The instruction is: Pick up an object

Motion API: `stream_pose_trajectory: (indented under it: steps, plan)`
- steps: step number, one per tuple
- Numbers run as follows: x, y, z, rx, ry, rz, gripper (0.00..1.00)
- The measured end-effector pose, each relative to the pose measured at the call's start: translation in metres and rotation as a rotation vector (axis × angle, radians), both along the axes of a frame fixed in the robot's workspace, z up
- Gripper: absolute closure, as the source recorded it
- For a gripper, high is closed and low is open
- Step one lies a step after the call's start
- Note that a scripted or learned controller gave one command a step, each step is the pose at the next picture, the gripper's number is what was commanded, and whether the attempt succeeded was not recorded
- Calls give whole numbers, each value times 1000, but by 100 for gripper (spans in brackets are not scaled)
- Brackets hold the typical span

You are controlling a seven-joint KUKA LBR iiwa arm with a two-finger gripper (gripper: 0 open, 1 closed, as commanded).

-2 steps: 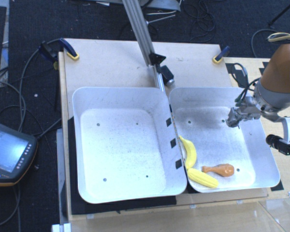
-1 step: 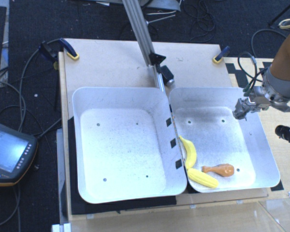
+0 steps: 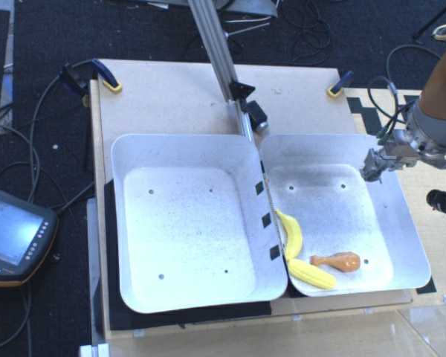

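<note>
Two yellow bananas lie in the right bin (image 3: 401,222): one curved banana (image 3: 290,233) against the bin's left wall, and a second banana (image 3: 312,274) at the front left corner. An orange-brown chicken-leg toy (image 3: 337,262) rests beside the second banana near the front rim. My gripper (image 3: 373,166) hangs over the right bin's back right edge, well above and to the right of these objects. Nothing shows between its tips.
The left bin (image 3: 126,199) stands beside the right one on a wooden bench. A slanted metal post (image 3: 219,50) rises behind the bins' shared wall. Yellow clamps (image 3: 110,85) mark the back corners. A teach pendant (image 3: 15,233) lies on the floor left.
</note>
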State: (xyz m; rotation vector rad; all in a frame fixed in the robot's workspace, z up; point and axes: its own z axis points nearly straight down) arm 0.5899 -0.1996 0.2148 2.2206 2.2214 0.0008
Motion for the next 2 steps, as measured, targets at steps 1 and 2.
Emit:
stream_pose_trajectory:
  steps: [1,2]
  plan:
    - [7,61,0,2,1,5,100]
    - [16,108,2,1,1,4,100]
